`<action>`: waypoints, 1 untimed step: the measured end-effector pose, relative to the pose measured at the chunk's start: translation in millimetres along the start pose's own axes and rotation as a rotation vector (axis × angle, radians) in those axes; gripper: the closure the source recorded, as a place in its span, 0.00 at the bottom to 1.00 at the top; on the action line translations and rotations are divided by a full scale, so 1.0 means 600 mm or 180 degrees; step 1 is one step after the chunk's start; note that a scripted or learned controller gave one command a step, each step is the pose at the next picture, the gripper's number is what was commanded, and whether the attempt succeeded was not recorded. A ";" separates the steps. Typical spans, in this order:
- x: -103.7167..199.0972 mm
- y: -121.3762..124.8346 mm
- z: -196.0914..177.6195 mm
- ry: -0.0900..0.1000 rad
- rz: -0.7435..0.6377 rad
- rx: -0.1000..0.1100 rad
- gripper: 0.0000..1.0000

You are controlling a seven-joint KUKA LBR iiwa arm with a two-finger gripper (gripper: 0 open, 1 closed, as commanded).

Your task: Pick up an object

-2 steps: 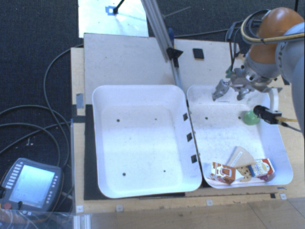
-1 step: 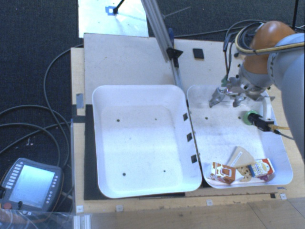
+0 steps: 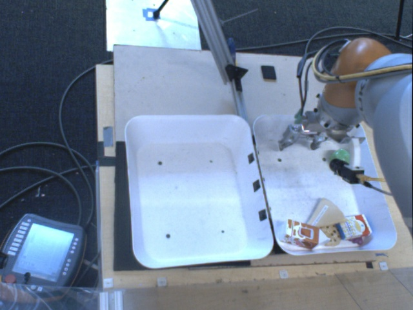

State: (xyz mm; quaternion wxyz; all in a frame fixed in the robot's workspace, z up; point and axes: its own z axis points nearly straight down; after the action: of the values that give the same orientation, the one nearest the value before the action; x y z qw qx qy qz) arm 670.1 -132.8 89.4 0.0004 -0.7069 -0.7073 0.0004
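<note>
1. Carton (image 3: 330, 231), a flat printed snack pack in red, white and blue, lies at the near edge of the right bin (image 3: 284, 186), touching a tan wedge of card (image 3: 324, 210).
2. Gripper (image 3: 301, 137) hovers over the bin's far end, well apart from the carton; its metal fingers look spread, nothing between them.
3. A clean pick likely means squaring up over the carton's narrow width.
4. The left bin (image 3: 139, 173) is smooth white plastic; a green piece (image 3: 341, 155) sits near the wrist.

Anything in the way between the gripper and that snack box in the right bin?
No. In the camera view, bare white bin floor separates the gripper from the snack box; a green object sits off to the side.
</note>
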 end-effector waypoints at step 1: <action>0.000 0.002 -0.021 -0.0002 -0.0002 -0.0012 1.00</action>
State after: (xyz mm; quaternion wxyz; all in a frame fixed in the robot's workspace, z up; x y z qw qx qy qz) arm 671.2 -133.0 101.7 -0.0012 -0.7067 -0.7075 -0.0006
